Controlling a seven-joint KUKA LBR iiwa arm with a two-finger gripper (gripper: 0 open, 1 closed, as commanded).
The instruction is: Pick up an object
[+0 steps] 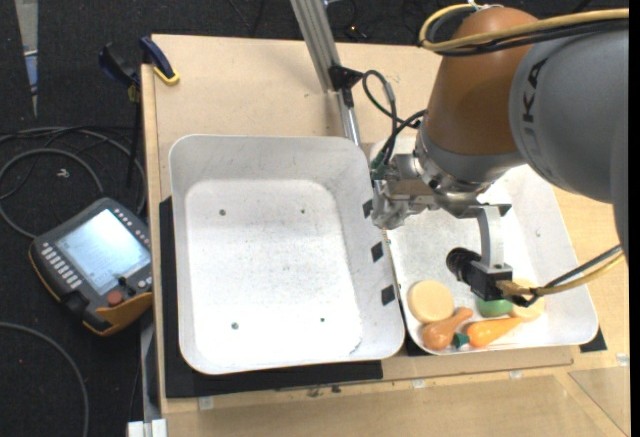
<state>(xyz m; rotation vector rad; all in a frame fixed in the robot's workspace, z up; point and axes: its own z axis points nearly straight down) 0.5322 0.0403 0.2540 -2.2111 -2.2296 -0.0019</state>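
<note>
My gripper (392, 203) hangs over the left edge of the right bin (560, 255), close to the wall shared with the left bin (265, 245). Nothing shows between its fingers. Several small objects lie in the right bin's near corner, in front of the gripper. They include a pale yellow disc (432, 300), an orange pear-shaped piece (444, 330), an orange carrot-like piece (492, 330), a green piece (493, 307) and a yellow piece (532, 305). The grey arm and its orange band (480, 75) cover the far part of the right bin.
A slanted metal pole (312, 20) rises behind the bins. A blue and yellow clamp (155, 60) sits at the bench's far left corner. A teach pendant (95, 265) lies on the floor to the left, among cables.
</note>
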